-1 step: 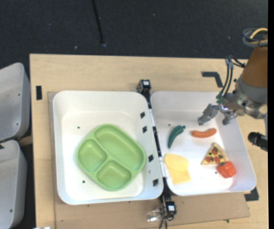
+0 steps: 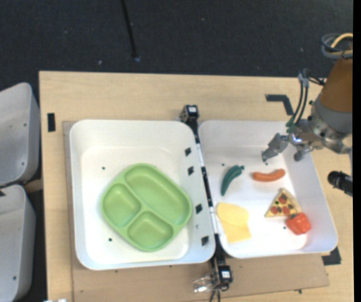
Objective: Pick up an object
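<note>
The right bin (image 2: 243,134) holds a green pepper (image 2: 231,177), an orange sausage (image 2: 268,175), a pizza slice (image 2: 283,204), a red pepper (image 2: 299,223) and a yellow cheese piece (image 2: 234,221). My gripper (image 2: 287,148) hangs over the bin's far right part, just above the sausage. Its two fingers are spread apart with nothing between them.
The left bin (image 2: 86,143) holds a green divided plate (image 2: 145,206). A black clip row (image 2: 199,187) marks the seam between the bins. The bench's right edge (image 2: 334,181) lies close to the arm.
</note>
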You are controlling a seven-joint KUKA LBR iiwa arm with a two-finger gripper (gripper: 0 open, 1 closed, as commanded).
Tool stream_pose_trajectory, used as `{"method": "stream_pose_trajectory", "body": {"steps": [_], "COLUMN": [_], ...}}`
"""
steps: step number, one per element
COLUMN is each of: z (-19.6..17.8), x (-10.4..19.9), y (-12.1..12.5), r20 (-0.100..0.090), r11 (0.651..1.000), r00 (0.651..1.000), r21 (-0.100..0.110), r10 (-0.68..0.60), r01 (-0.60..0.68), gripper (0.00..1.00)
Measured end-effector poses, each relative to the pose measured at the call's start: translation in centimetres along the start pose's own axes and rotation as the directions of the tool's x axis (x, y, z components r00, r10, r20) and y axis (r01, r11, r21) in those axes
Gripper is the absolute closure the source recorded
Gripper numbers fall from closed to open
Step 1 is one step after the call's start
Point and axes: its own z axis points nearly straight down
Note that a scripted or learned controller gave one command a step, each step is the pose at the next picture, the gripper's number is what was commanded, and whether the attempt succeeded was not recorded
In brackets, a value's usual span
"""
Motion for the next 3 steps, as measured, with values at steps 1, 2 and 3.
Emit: {"method": "stream_pose_trajectory", "body": {"steps": [1, 2, 3], "z": [6.1, 10.7, 9.4], "x": [-0.5, -0.7, -0.8], "y": [-0.7, -0.7, -0.6], "r20": [0.000, 0.002, 0.003], "r11": [1.000, 1.000, 1.000], "r00": [1.000, 1.000, 1.000], "r21": [0.005, 0.000, -0.004], "r10": [0.002, 0.003, 0.005], "r01": [-0.002, -0.003, -0.005], "gripper": [0.00, 0.00, 1.00]}}
